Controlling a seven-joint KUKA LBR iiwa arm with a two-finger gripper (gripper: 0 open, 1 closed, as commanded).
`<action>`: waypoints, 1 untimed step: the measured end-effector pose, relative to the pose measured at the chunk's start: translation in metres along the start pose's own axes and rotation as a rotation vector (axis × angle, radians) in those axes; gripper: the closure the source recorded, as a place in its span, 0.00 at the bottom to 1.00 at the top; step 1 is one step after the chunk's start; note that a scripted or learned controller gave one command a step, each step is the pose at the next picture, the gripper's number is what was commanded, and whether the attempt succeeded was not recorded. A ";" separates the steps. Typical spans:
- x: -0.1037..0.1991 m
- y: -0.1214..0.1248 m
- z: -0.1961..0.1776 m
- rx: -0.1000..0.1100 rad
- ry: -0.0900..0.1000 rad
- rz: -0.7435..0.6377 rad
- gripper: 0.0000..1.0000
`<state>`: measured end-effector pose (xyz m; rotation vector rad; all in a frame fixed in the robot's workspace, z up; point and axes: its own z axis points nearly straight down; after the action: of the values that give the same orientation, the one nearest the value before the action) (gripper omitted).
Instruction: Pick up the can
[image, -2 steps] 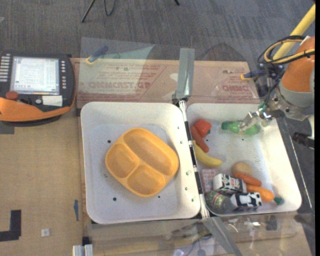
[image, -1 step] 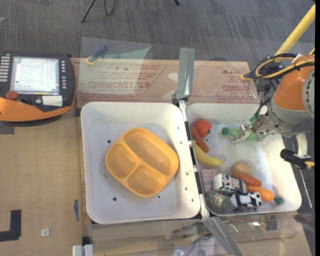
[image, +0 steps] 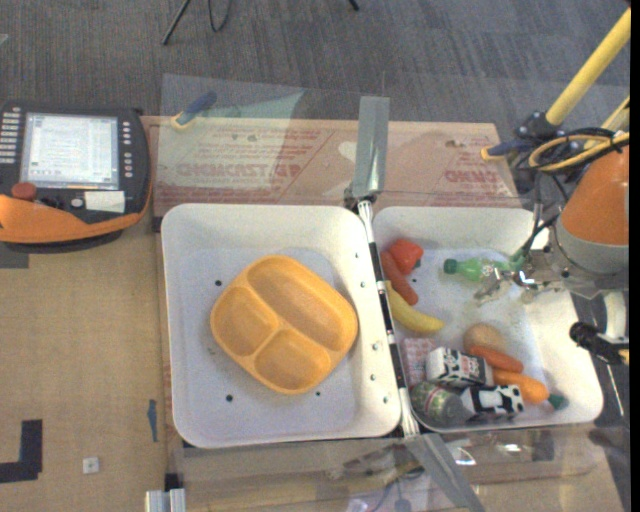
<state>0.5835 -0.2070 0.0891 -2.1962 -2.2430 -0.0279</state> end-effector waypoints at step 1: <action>0.010 0.004 0.002 0.001 -0.013 0.070 0.00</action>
<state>0.5877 -0.1970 0.0875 -2.2793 -2.1698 -0.0123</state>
